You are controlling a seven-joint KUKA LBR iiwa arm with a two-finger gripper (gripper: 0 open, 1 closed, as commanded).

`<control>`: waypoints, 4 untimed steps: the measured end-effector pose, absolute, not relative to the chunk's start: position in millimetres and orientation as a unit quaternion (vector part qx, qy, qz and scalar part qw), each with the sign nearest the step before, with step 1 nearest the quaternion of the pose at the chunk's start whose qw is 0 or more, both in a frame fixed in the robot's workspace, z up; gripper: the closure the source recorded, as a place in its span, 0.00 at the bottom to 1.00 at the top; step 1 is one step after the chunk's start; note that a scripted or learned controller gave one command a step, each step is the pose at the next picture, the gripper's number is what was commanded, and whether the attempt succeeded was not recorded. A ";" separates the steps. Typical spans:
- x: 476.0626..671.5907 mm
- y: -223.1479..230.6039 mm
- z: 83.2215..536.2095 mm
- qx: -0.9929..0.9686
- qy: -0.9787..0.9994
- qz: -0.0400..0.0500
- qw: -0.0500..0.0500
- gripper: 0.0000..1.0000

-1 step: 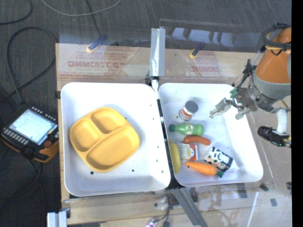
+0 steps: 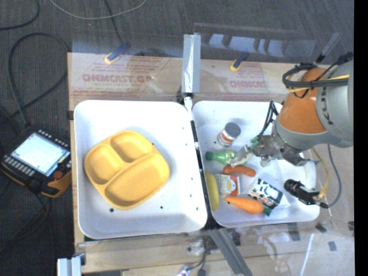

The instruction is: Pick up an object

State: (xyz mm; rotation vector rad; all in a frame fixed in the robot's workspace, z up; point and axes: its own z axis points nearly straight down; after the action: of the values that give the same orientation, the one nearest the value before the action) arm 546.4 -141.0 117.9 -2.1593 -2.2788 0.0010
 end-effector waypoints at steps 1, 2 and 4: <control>541.2 -98.8 91.0 -0.649 -0.761 -0.002 -0.008 0.00; 526.2 -141.9 91.3 -0.634 -0.773 -0.004 -0.008 0.00; 527.4 -141.6 101.4 -0.634 -0.773 -0.004 -0.009 0.00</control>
State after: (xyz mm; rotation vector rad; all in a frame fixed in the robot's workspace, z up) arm 527.4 -141.6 101.4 -2.0043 -2.4428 -0.0134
